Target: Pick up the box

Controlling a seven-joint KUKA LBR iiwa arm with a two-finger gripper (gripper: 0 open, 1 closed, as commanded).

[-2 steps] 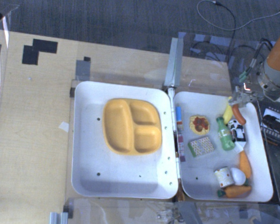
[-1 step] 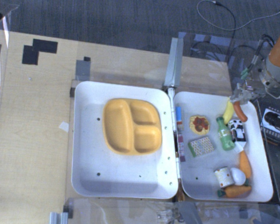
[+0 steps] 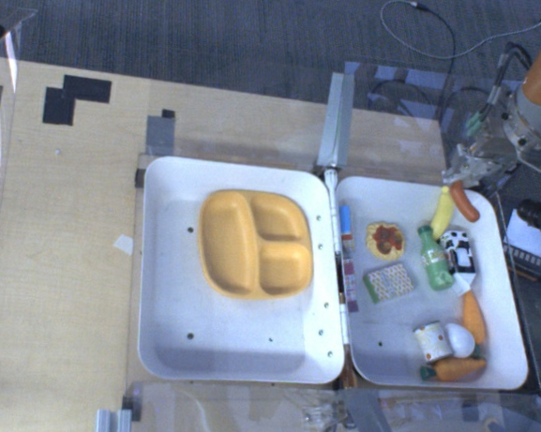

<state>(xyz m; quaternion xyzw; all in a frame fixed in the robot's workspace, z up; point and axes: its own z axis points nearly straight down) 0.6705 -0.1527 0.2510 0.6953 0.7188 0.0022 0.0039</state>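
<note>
The box (image 3: 389,283), a small grey-green checked pack, lies flat near the middle of the right bin (image 3: 512,363), below a pizza toy (image 3: 385,238) and left of a green bottle (image 3: 433,258). The gripper (image 3: 470,162) hovers at upper right, above the bin's far rim; it looks blurred, so its jaws' state I cannot tell.

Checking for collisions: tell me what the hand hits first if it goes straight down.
Probably the red sausage at the right bin's top edge, just below the hand; depth is unclear from this slanted view.
</note>
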